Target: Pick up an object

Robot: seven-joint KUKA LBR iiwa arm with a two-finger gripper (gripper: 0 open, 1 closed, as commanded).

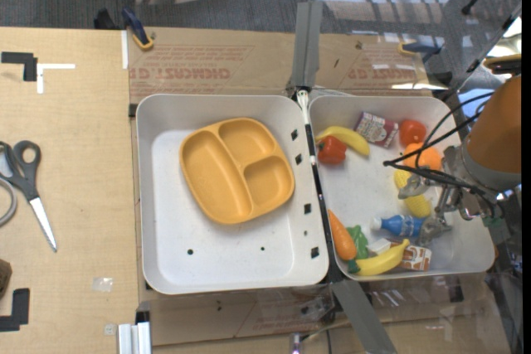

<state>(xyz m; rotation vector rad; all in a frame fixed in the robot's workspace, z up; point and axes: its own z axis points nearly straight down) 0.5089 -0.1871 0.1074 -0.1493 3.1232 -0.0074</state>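
My gripper (425,210) hangs over the right part of the right bin (465,261), its fingers spread open. A yellow lemon-like fruit (417,204) lies just under and between them, resting on the bin floor. Close by are an orange (425,157), a red tomato (412,131) and a blue bottle (398,225). Further left lie a banana (345,138) and a red pepper (332,150). A second banana (382,259) and a small carton (417,259) sit at the near wall. Nothing is lifted.
A carrot (342,236) and a green piece (356,232) lie at the right bin's left wall, a red packet (375,128) at its back. The left bin (158,244) holds a yellow divided plate (238,168). Scissors (31,186) lie on the bench at far left.
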